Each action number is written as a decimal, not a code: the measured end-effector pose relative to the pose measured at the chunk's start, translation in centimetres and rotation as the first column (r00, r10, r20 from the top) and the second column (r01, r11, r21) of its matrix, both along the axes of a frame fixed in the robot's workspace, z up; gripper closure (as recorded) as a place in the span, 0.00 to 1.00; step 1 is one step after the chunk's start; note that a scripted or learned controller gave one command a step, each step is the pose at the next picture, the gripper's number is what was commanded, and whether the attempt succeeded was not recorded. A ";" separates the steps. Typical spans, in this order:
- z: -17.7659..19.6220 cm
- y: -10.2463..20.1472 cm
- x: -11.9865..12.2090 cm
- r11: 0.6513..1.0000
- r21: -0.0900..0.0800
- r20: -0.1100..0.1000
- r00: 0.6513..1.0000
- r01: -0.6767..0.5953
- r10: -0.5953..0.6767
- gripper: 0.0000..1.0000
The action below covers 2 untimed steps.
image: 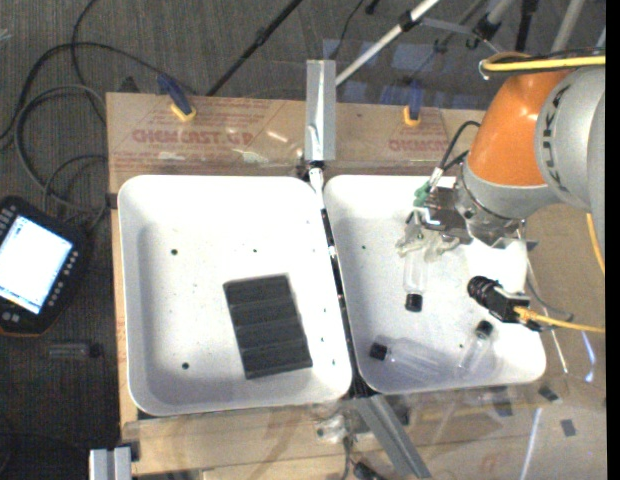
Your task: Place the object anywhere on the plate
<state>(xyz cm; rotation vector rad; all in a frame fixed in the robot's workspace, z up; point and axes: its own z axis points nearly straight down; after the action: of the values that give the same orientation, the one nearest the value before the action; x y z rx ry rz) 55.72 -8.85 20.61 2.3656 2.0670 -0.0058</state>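
Two clear vials [408,356], faint against white right bin [370,218].

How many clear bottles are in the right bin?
3: one bottle upright-looking under the gripper, one lying near the front wall, one at front right. The arm may hide more.

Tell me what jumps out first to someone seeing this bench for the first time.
The grey arm with its orange band comes in from the right and hangs over the right bin. A dark ribbed rectangular plate lies alone in the left bin. Near the right bin's front edge lies a clear vial with a black cap, apart from the gripper.
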 end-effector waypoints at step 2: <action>-2.4 16.0 -4.1 0.992 0.002 -0.003 0.992 -0.123 0.123 1.00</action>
<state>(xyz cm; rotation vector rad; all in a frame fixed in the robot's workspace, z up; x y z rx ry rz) 51.63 7.17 18.22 2.2357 2.2117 -0.0072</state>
